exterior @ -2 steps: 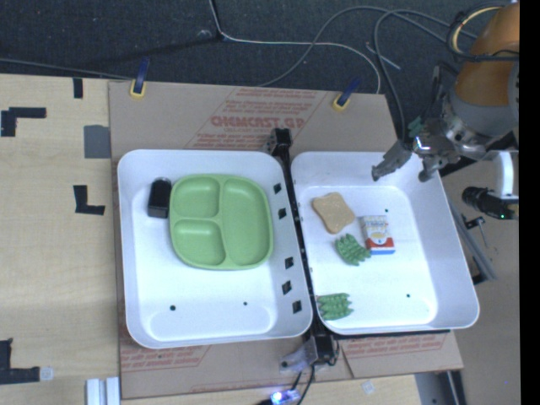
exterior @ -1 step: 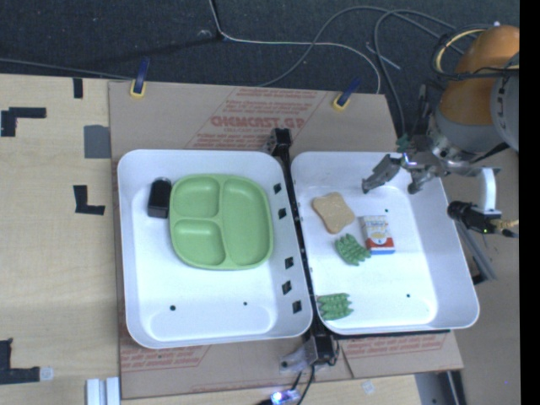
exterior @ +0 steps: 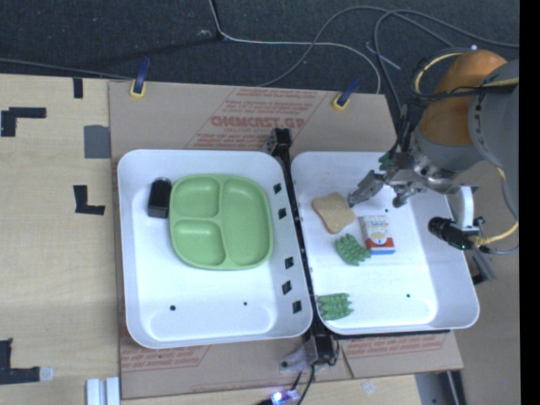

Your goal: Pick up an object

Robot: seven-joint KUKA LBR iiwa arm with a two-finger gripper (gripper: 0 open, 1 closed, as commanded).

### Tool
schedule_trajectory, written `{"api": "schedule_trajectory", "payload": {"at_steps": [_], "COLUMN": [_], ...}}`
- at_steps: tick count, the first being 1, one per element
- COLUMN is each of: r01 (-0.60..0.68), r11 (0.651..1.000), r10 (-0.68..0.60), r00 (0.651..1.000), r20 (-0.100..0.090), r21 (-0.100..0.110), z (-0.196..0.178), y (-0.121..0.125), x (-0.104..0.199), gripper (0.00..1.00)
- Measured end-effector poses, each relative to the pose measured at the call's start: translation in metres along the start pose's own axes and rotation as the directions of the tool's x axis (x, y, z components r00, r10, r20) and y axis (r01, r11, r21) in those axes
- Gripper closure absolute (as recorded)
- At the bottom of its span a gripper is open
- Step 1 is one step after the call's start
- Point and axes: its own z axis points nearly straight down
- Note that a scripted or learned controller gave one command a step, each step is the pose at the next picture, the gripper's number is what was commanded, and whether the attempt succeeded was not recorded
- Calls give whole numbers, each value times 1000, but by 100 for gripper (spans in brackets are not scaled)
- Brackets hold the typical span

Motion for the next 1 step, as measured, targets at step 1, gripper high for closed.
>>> {"api": "schedule_trajectory", "payload": {"at_steps": [1], "r01": [2], "r11": [1000], "r10": [-2], "r00": [1000], "r20": [0], "r21": [-4], "z": [-13], "y": [1], "x": [1], "gripper": [100]}}
